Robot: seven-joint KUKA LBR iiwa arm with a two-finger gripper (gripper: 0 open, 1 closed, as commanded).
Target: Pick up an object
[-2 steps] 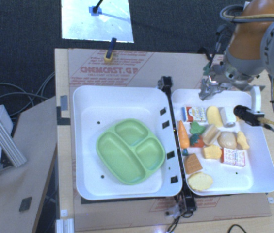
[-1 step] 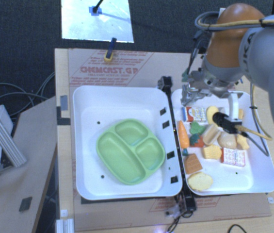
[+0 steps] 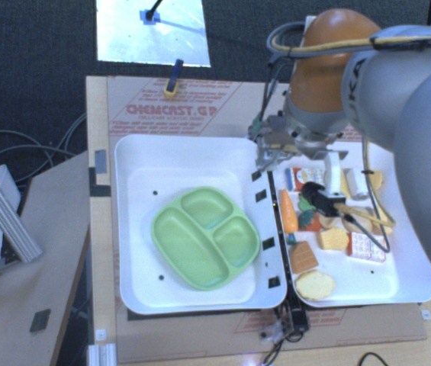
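While the pick is being judged as not yet made, the pincer (image 3: 267,157) is being held over the far end of the wall where the two white bins are meeting. Whether it is being set wide or narrow cannot be told, since it is being viewed from above against the grey wrist.

The things to be picked are being seen in the bin on the view's right (image 3: 417,284). An orange carrot (image 3: 287,210) is being seen just beside the shared wall. A brown cracker (image 3: 303,256) and a pale round slice (image 3: 315,284) are being seen nearer the camera, and a yellow cheese block (image 3: 335,239) further in. The bin on the view's left (image 3: 135,204) is being taken up by a green divided plate (image 3: 200,239).

Several risks are being judged from this. The pincer is being placed nearly above the bin walls, so a straight descent may be ended on a rim, with a bin being nudged and nothing caught. The carrot is being crowded by the wall, so it may be pushed aside or rolled out of a closing grip. The toys are being packed close together, so a neighbour may be pinched or dragged along. The plate, broad and shallow, is being judged a poor target.
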